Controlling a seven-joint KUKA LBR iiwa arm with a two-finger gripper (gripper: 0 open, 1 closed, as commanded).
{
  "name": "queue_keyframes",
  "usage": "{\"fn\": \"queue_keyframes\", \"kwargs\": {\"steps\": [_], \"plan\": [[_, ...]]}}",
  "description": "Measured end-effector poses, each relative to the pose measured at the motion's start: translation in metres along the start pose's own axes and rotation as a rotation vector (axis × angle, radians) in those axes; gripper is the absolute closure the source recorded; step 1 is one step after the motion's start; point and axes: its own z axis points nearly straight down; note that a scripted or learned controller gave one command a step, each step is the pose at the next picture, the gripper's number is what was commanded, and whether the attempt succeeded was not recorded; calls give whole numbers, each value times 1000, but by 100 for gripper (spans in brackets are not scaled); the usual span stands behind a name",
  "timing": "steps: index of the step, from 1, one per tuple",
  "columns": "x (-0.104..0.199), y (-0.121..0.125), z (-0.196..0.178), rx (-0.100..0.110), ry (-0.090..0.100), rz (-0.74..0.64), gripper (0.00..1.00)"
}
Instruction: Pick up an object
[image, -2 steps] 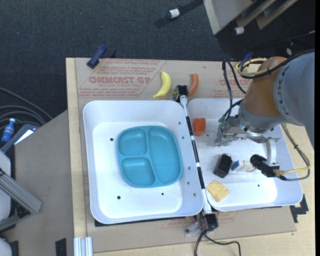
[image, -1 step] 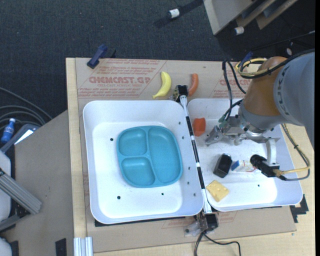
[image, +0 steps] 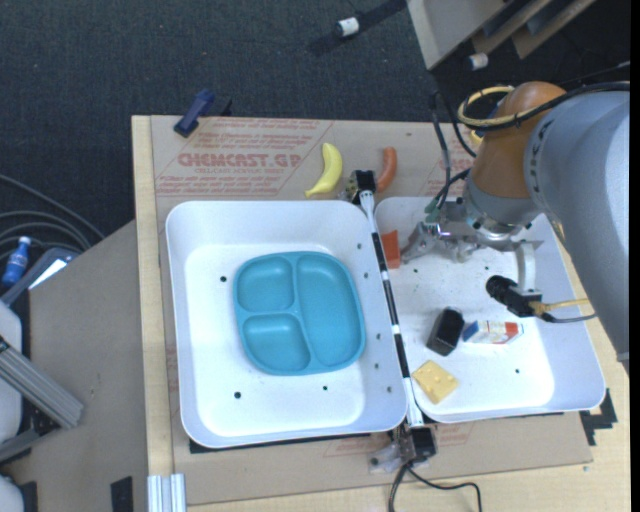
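Observation:
In the right bin (image: 560, 385) lie a small black block (image: 446, 330), a white tube with red and blue print (image: 493, 331) beside it, and a yellow wedge (image: 434, 381) near the front left corner. A small red-orange piece (image: 390, 247) rests against the bin's left wall. My gripper (image: 436, 237) hangs low over the far left part of this bin, just right of the red-orange piece and well behind the black block. Nothing can be seen held in it.
A blue divided plate (image: 299, 311) lies in the left bin (image: 200, 380). Behind the bins, on the board, are a yellow banana (image: 325, 170), an orange stick-shaped thing (image: 386, 168) and a blue object (image: 193, 113). My arm covers the right bin's far right side.

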Motion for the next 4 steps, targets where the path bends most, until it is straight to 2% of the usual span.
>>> {"fn": "queue_keyframes", "kwargs": {"steps": [1,2,3,4], "plan": [[4,-37,0,3,1,1,0],[4,-37,-10,2,2,1,100],[4,-37,-10,3,2,1,0],[4,-37,-19,1,2,1,100]]}}
